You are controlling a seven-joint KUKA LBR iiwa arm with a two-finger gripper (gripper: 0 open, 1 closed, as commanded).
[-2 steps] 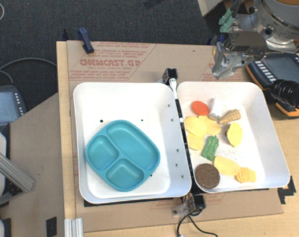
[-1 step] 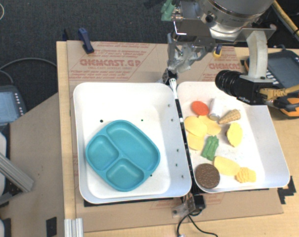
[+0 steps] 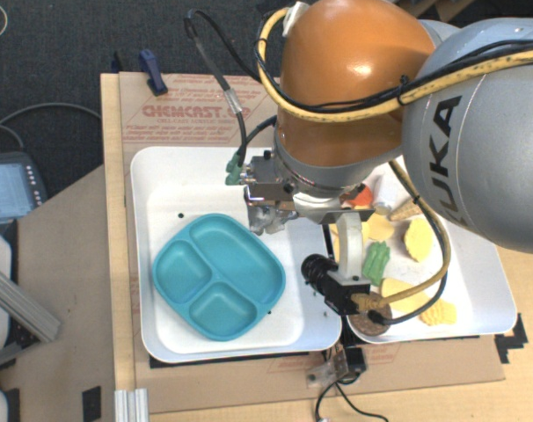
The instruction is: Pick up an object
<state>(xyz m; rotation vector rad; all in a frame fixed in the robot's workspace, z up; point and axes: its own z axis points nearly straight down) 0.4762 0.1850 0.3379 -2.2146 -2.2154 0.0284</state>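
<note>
I see the arm [image 3: 363,104] covering the gripper, so I cannot tell its jaw state. Yellow pieces [image 3: 418,240] and a green piece [image 3: 375,260] lie in the right bin [image 3: 486,297]; a teal tray [image 3: 217,275] fills the left bin [image 3: 161,183].

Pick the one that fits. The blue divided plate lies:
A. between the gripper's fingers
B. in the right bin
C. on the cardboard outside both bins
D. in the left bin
D: the plate rests flat on the floor of the left bin, apart from the arm.

Brown bench [image 3: 126,262] bears two white bins [image 3: 156,183] side by side.
</note>
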